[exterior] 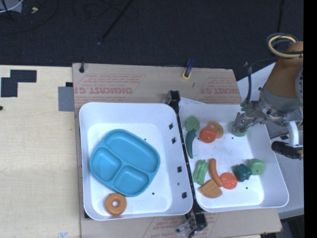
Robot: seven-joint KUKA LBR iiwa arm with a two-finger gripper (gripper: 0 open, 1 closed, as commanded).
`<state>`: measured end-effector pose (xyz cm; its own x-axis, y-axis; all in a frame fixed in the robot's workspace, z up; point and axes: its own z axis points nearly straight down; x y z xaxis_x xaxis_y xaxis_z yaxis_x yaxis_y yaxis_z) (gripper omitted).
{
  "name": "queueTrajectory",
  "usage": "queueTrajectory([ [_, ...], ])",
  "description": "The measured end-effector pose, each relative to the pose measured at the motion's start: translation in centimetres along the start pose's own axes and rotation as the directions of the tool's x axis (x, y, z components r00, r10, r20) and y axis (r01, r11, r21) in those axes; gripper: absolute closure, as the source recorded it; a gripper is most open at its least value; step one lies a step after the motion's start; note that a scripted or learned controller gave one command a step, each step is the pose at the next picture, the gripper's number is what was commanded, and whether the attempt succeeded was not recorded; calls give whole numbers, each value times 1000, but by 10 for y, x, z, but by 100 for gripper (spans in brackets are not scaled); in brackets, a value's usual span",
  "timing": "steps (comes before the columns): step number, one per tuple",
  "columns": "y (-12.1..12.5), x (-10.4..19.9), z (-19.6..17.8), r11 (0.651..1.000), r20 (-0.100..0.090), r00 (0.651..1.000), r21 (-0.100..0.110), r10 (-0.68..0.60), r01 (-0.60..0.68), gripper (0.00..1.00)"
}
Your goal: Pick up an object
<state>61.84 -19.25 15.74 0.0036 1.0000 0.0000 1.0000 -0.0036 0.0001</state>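
The right bin [270, 192] holds several toy foods. A leafy green piece [192, 123], a red tomato [207, 136] and an orange ring [216, 128] lie at its upper left, with a dark green cucumber [190, 143] beside them. Lower down lie a green pepper [200, 171], an orange sausage [213, 169], a red ball [228, 180], a tan wedge [211, 189], a dark teal piece [242, 172] and a green apple [257, 166]. My gripper [241, 126] hangs low over the bin's upper right part, to the right of the orange ring. A pale green shape sits at its tip.
In the left bin [86, 133] a blue divided plate [125, 161] lies with an orange donut [116, 203] below it. A black divider [181, 152] joins the bins. A yellow-blue clip [187, 69] sits on the cardboard behind. The arm's grey body [280, 95] overhangs the right bin's far corner.
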Motion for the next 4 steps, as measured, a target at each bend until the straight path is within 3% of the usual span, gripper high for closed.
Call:
queueTrajectory([
  [1, -7, -4, -58, 1000, 0, 1000, 0, 1, -1, 100],
  [2, -7, -5, -71, 1000, 0, 1000, 0, 0, 0, 100],
  [4, -31, 105, -63, 1000, -2, 1000, 5, -7, 7, 100],
])
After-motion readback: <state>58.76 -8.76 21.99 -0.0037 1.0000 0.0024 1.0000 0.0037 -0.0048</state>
